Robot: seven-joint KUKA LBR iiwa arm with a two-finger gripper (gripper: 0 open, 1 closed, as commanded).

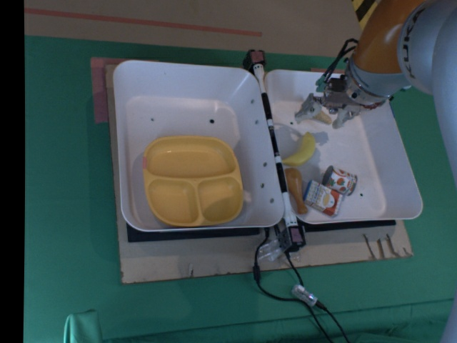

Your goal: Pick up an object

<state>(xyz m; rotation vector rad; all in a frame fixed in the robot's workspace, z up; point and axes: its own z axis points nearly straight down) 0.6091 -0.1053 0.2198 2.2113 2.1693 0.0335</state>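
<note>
My gripper [324,113] hovers over the back part of the right bin [385,148], its two fingers spread wide, so it is open. A small tan piece [325,117] shows in the gap between the fingers; neither finger is closed on it. A yellow banana [304,150] lies just in front of the gripper, near the bin's left wall. Further forward lie an orange carrot-like stick [295,189], a small red and white can [341,180] on its side, and a little printed box [323,198].
The left bin [186,91] holds a yellow divided plate [193,179]. A black divider strip [271,141] runs between the two bins. Cables [300,291] trail off the bench front on the green cloth.
</note>
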